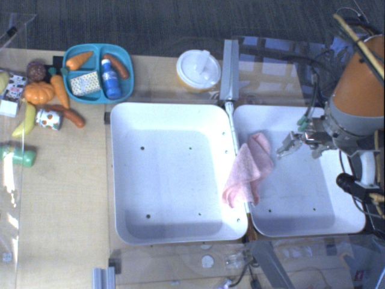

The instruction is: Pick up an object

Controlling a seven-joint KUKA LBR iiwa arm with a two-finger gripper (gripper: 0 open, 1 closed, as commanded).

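- Camera view looks down on two white bins side by side on the bench.
- A pink cloth (pixel 248 168) hangs over the wall between the left bin (pixel 168 173) and the right bin (pixel 313 203).
- The gripper (pixel 287 146) hovers over the right bin, just beside the cloth's top end, not touching it.
- Its fingers look spread apart with nothing between them, though they are small and a bit blurry.
- A blue tray (pixel 98 73) of toy food sits near the bench's back left corner.
- A white lidded cup (pixel 198 70) stands by the back edge.
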